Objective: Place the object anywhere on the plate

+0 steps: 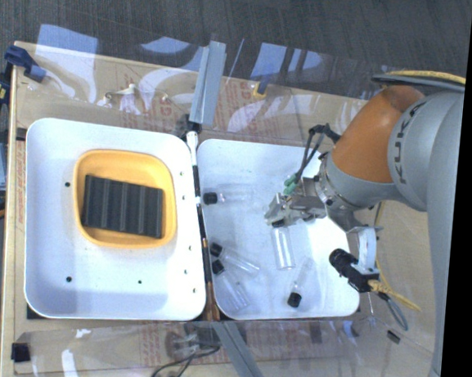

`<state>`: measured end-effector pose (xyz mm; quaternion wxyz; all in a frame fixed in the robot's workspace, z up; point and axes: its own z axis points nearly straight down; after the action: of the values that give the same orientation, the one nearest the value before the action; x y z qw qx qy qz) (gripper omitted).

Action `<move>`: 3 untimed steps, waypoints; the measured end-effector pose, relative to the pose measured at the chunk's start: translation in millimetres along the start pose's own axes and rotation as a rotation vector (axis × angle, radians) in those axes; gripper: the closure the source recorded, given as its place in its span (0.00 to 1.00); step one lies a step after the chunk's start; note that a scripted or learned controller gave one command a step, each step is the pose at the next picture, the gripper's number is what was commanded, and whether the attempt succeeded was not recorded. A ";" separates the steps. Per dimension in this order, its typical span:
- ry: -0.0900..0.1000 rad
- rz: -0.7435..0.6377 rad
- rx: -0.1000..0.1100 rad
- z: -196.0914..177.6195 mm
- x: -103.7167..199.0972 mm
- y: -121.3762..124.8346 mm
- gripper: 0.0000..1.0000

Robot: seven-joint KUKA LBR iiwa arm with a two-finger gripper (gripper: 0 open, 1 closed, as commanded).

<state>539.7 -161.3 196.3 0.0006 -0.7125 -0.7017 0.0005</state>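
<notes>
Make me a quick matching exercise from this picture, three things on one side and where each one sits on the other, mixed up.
Things:
1. yellow plate
2. clear vials
3. gripper

Places:
A. lying scattered in the right bin
B. above the right bin, on the arm
C. in the left bin

Pairs: 1-C, 2-A, 3-B

The grey arm (pixel 412 150) reaches in from the right, wrist bent down.
</notes>
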 end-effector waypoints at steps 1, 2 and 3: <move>0.000 -0.198 0.000 -31.6 29.6 25.8 1.00; -0.001 -0.471 0.000 -32.6 69.3 37.8 1.00; 0.002 -0.728 0.003 5.3 97.7 42.7 1.00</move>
<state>583.8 -64.2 191.0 0.0023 -0.4161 -0.9093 0.0007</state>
